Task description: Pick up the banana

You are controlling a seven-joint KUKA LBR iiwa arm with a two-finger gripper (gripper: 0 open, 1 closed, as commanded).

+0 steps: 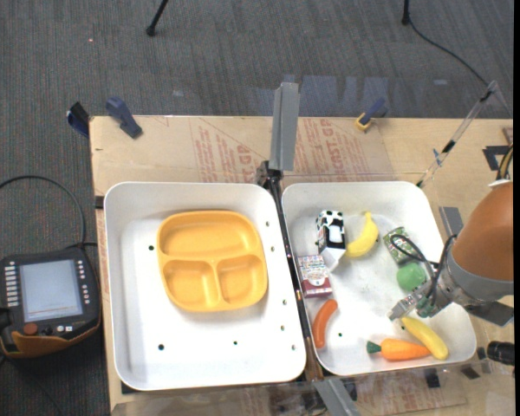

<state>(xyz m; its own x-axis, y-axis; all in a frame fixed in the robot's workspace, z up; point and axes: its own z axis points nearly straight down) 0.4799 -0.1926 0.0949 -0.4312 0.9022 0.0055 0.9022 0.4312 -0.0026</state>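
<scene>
The banana [362, 235] is a short curved yellow fruit lying in the upper middle of the right bin [377, 191], beside a black-and-white cow-patterned box [331, 228]. My gripper [412, 306] hangs low over the bin's lower right part, well to the right of and nearer than the banana. It sits just above a long yellow toy piece [425, 337] and below a green ball [409, 276]. The orange band of the arm [494, 237] comes in from the right.
The right bin also holds a green-and-white packet [399, 243], a small red carton [314, 276], a red sausage-shaped piece [324, 321] and a carrot [398, 349]. A yellow divided plate [212, 259] lies in the left bin [139, 319]. A teach pendant [45, 293] rests at far left.
</scene>
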